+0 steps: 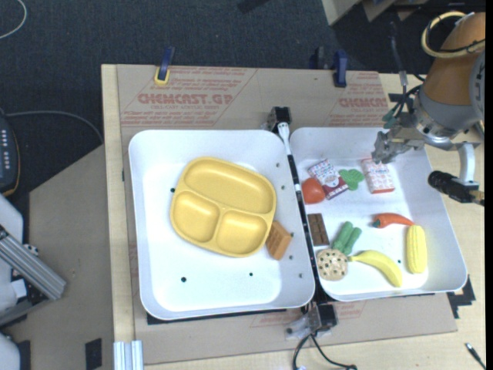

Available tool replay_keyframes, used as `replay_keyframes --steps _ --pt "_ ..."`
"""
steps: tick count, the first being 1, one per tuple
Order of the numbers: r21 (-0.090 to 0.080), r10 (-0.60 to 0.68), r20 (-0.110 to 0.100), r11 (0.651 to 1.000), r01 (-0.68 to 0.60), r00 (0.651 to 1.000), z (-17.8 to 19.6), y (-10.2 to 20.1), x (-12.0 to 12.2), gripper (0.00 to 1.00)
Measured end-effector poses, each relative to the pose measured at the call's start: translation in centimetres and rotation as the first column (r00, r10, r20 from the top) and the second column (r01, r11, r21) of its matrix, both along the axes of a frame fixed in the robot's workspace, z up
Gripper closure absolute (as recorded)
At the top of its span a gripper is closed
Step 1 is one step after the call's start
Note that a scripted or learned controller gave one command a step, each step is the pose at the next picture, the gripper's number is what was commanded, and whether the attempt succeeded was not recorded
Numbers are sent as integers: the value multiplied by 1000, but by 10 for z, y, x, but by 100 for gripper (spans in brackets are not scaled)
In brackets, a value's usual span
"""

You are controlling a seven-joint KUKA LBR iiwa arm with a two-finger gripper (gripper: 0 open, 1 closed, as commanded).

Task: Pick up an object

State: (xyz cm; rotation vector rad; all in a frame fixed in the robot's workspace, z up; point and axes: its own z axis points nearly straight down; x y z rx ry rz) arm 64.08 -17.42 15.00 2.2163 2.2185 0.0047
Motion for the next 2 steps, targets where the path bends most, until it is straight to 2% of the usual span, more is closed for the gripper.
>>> replay_keyframes --steps 1,2 --pt "-1 0 3 1000 0 1000 64 -2 7 100" --pt "0 0 -1 1000 0 1000 76 -3 7 100"
